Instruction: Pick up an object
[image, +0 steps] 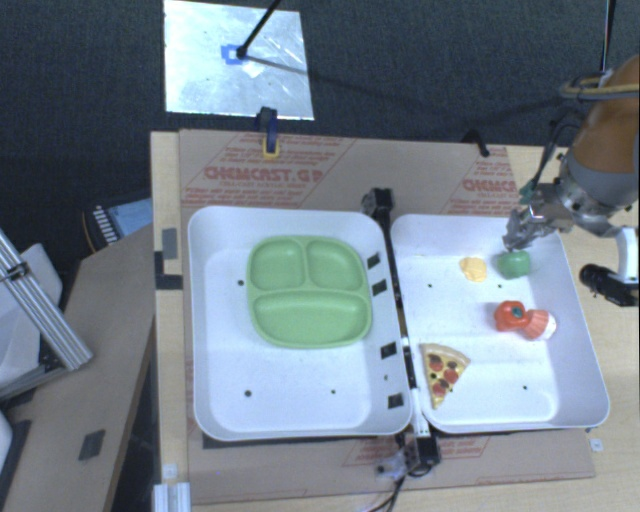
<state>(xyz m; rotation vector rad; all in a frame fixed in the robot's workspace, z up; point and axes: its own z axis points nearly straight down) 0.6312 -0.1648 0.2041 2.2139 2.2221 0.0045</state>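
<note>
Right now your hand (522, 236) sits low over the far corner of the right bin (575, 395), at the end of the grey arm (600, 180) that comes in from three o'clock. You cannot tell from this slant whether it is spread or closed, since the tip is small and partly merges with the thing beneath it.

Just at six o'clock of the hand, touching or nearly so, lies a green toy (515, 264), roundish, with no clear long axis. That is the nearest candidate for the pick: it sits almost straight below the tip, so the coming move looks to be a short drop rather than a sideways reach. Whether the hand already straddles it, you cannot say.

At nine o'clock of the green toy, just beside it, lies a small yellow piece (473, 268). Further toward six o'clock is a red and orange toy (522, 319), its long axis running roughly three to nine. Well apart, near the bin's inner wall, a pizza slice (443, 372) points toward six o'clock.

Across the divider, the left bin (215, 400) carries a green divided plate (308, 292), and both bins rest on the bench (110, 300).
</note>
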